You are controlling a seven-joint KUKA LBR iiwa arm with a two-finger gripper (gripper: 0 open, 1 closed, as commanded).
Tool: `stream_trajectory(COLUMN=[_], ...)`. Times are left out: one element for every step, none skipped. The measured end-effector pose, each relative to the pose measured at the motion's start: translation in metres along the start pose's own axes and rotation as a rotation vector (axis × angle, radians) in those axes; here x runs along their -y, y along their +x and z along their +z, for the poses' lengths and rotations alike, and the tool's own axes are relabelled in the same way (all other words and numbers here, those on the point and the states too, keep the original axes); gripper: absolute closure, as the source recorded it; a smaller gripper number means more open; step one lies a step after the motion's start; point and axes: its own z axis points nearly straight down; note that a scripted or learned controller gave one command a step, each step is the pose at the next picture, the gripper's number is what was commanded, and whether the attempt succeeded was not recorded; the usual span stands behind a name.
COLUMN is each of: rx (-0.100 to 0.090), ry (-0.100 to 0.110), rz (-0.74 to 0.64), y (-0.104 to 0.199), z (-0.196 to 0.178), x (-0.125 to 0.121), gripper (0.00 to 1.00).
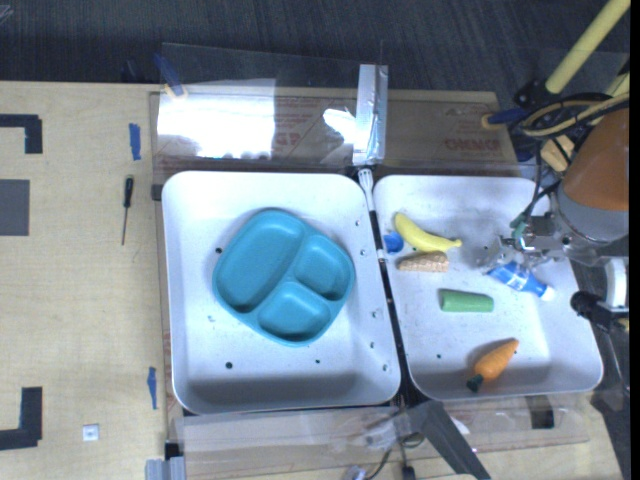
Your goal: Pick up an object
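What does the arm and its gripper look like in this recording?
The arm is grey with an orange band above the wrist. Black and yellow cables loop behind it. The gripper is small, dark metal with pale parts, too blurred for finer detail.

Divided plate (285, 275) in left bin (190, 358); banana (424, 236), carrot (494, 361) in right bin (570, 368)

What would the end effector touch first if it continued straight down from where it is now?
Most likely the blue and white tube, which lies just under the end effector in the right bin. Depth is hard to judge from this slanted view, so it may land beside the tube on the bin floor.
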Motion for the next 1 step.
stream_trajectory(rx=[0.012], ry=[-0.005], rz=[0.145], y=[0.0694], z=[-0.0961], x=[0.0040], gripper=[1.00])
